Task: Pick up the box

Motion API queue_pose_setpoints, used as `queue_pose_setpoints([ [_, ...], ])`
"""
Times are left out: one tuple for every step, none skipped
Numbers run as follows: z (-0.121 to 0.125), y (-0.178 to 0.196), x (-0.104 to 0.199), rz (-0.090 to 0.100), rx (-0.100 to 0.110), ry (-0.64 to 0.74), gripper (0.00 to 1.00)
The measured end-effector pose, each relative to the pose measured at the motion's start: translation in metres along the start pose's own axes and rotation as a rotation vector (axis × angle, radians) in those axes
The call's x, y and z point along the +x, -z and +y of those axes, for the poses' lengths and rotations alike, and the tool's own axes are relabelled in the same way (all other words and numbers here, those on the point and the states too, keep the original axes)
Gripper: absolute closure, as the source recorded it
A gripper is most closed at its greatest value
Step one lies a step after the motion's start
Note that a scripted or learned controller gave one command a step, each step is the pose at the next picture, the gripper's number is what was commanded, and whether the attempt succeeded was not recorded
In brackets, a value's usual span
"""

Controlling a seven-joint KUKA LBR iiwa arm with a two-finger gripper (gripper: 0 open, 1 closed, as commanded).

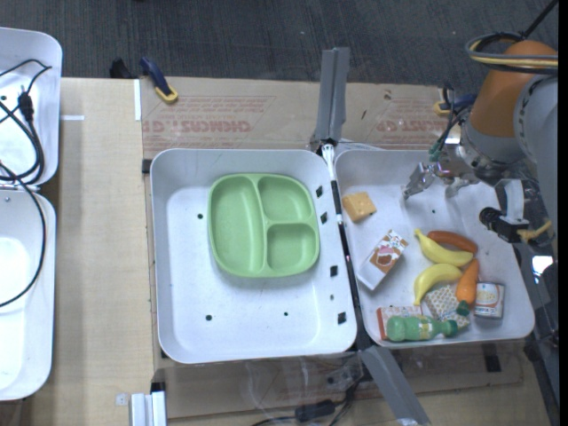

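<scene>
Glossy plastic green plate [264,224]; printed cardboard box [387,256]; wood-grain bench [98,238].

- The grey arm with the orange band [515,78] is cut off by the frame's right edge; its upper links run out of sight.
- The metal two-finger tool [419,185] at upper right is too small and glinting to tell how its fingers stand.
- The printed label on the small white carton box [387,256] is too small to read.
- The flat patterned packet [441,303] at lower right is partly covered by a yellow banana [435,280] and an orange carrot [467,284].
- Two white tubs [27,193] at far left are cut by the frame's left edge.
</scene>
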State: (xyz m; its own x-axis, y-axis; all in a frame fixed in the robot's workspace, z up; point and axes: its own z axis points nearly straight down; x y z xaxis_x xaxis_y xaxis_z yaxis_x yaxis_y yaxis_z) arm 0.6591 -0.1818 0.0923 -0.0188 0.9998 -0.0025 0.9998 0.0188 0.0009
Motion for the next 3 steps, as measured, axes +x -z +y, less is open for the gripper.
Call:
queue_pose_setpoints([
  [-0.028,0.0,0.016,0.001,0.0,0.034,0.0],
  [-0.032,0.0,-0.02,0.0,0.0,0.035,0.0],
  [-0.031,0.0,-0.02,0.001,0.0,0.036,0.0],
])
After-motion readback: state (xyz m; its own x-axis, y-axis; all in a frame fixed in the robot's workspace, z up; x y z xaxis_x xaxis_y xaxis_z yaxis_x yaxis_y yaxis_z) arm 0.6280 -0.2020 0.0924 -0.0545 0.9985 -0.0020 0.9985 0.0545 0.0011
